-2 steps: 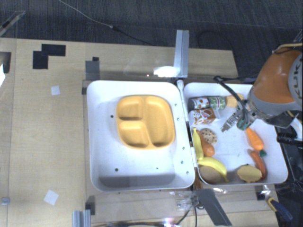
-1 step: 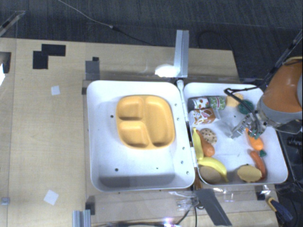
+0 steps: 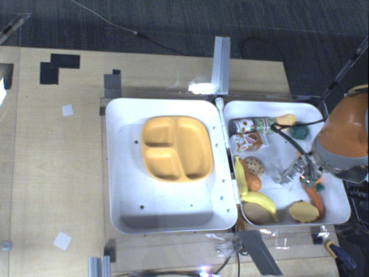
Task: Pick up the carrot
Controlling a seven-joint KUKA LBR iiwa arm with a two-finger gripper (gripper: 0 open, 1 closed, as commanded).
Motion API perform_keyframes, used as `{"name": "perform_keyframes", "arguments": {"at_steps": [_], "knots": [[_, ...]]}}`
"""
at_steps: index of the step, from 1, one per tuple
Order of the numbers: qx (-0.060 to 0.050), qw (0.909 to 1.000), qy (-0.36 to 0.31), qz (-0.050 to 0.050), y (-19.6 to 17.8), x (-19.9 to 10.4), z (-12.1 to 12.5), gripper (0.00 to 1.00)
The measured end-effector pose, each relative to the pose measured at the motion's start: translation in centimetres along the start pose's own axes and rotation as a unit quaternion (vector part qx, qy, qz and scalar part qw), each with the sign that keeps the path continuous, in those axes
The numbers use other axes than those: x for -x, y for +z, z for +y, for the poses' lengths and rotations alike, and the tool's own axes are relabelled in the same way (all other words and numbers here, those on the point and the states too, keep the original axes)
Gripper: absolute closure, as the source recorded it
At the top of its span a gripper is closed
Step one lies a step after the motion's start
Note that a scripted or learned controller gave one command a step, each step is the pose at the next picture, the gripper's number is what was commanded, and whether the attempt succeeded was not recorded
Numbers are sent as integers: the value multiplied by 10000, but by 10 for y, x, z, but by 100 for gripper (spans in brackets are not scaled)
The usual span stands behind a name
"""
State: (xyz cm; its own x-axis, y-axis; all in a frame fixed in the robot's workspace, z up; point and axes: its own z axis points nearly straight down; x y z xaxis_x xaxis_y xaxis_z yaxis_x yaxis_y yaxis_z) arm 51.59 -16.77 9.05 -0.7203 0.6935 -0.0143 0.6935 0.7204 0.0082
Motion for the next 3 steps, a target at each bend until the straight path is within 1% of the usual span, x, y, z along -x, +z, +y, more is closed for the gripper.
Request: {"name": "perform_keyframes", "arguments": {"at_steps": [1, 2, 3], "knots": [[10, 9856, -1690, -41, -1, -16, -14, 100], [8, 9857, -1687, -33, -1, -17, -14, 0], [-17, 10000, 87, 42, 1, -12, -26, 0]]}}
